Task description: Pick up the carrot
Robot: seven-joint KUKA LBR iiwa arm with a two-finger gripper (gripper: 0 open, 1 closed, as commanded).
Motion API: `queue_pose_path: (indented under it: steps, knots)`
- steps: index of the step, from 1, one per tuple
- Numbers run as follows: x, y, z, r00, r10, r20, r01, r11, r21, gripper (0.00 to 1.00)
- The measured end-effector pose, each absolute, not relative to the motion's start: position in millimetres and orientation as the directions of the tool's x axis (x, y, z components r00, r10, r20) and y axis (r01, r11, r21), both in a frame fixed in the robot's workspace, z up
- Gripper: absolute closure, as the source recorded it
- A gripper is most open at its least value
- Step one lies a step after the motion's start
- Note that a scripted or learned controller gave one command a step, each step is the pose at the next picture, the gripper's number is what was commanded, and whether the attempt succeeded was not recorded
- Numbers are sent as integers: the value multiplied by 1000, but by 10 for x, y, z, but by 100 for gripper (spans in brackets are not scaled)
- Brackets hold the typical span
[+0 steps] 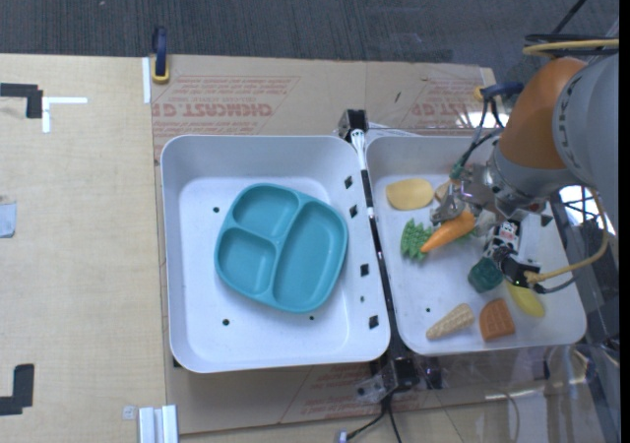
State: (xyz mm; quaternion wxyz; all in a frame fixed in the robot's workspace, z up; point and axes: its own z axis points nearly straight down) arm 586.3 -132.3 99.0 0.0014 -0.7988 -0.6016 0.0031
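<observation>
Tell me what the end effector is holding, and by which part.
The end effector sits at the carrot's orange upper end, but an actual hold cannot be told.

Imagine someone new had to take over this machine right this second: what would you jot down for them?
Gripper: down in the right white bin, at the thick end of the orange toy carrot with green leaves; grip not discernible.
Carrot: lying on the bin floor, leaves pointing towards the divider.
Nearby: pale yellow potato-like piece, dark green chunk.
Left bin: teal three-compartment plate.
Done: the approach.
Left: confirm the grasp, lift the carrot.
</observation>
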Motion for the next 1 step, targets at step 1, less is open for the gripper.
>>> queue_pose_path:
  steps: [1]
  knots:
    - [5860, -1330, 1074, 278, 961, -4, 961, -278, -8, 100]
